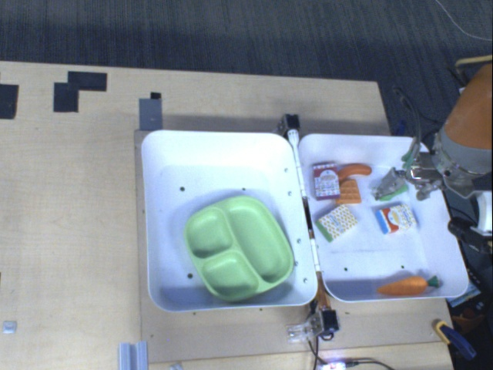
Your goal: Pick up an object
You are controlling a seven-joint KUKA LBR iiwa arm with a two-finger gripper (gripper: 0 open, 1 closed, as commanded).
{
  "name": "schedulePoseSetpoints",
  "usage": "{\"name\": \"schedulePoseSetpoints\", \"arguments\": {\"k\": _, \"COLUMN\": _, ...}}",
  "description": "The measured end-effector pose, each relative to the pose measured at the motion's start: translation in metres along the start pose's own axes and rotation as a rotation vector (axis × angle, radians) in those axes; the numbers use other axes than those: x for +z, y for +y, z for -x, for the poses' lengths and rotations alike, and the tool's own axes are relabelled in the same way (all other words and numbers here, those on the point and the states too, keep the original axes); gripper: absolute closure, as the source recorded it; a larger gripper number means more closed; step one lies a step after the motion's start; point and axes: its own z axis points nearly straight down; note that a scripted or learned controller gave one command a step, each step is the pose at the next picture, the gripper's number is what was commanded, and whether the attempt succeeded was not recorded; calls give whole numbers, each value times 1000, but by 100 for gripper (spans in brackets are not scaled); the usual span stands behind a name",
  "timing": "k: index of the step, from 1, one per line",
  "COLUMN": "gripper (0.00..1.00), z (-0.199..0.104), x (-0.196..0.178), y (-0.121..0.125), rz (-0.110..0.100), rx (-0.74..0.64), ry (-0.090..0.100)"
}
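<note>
I have the jaws (391, 183) hovering over the right white bin (454, 268), how far open I cannot tell, holding nothing visibly; next, descend onto the small blue-and-white carton (396, 219) just below.

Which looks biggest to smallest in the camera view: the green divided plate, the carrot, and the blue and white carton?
1. green divided plate, by far the largest, in the left bin.
2. carrot, long and thin, near the right bin's front edge.
3. blue and white carton, shorter but wider, so this ranking against the carrot is unsure.
</note>
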Motion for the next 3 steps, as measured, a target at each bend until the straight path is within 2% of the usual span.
{"name": "schedulePoseSetpoints", "arguments": {"k": 1, "gripper": 0, "z": -7, "x": 86, "y": 44, "rz": 13, "rx": 3, "ry": -4}}
{"name": "schedulePoseSetpoints", "arguments": {"k": 2, "gripper": 100, "z": -9, "x": 75, "y": 46, "rz": 17, "rx": 0, "ry": -2}}
{"name": "schedulePoseSetpoints", "arguments": {"k": 3, "gripper": 100, "z": 38, "x": 95, "y": 100, "rz": 6, "rx": -3, "ry": 0}}
